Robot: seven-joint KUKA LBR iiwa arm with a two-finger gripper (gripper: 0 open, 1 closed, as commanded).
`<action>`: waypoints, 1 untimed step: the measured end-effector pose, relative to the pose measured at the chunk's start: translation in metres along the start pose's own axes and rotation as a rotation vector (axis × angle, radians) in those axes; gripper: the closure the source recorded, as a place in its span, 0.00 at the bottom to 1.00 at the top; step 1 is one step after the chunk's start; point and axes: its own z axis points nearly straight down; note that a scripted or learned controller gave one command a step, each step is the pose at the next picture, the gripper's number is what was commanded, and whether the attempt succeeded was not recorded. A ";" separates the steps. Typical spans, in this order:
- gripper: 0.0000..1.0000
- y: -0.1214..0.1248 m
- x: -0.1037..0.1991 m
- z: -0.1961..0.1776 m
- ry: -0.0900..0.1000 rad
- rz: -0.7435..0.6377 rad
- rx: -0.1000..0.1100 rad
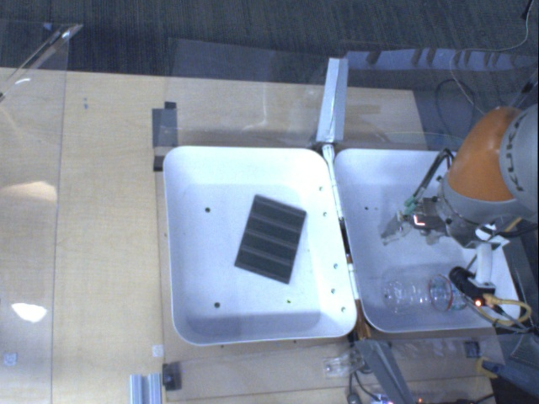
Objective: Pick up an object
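**Gripper low over the right bin, two objects in reach**

From my remote seat I looked down on the pale wooden bench [101, 225] with its two shallow white trays side by side. The grey arm with the orange band [482, 167] came in from the right side of the view and reached over the right white bin [370, 175]. Its gripper [406, 224] sat over the middle of that bin, pointing toward the divide between the two trays. At that angle and size I could not tell whether the claw was open or closed, and I saw nothing held in it.

A clear plastic bottle [417, 293] lay on its side near the front edge of the right bin, below the gripper in the view and apart from it. Its see-through body was hard to pick out against the white floor.

In the left white bin [202, 183] a dark grey ribbed rectangular slab [270, 238] lay flat near the centre, turned at a slant to the bin walls, with its ridges running across its short side. It touched no wall and was well apart from the gripper.

A grey metal bar [332, 99] ran back from the point where the two bins met at the far side. A small black bracket [166, 129] sat on the bench by the far left corner of the left bin.
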 end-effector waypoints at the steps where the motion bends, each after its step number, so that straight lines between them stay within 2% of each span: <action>1: 0.00 0.101 0.012 0.010 -0.001 -0.045 -0.003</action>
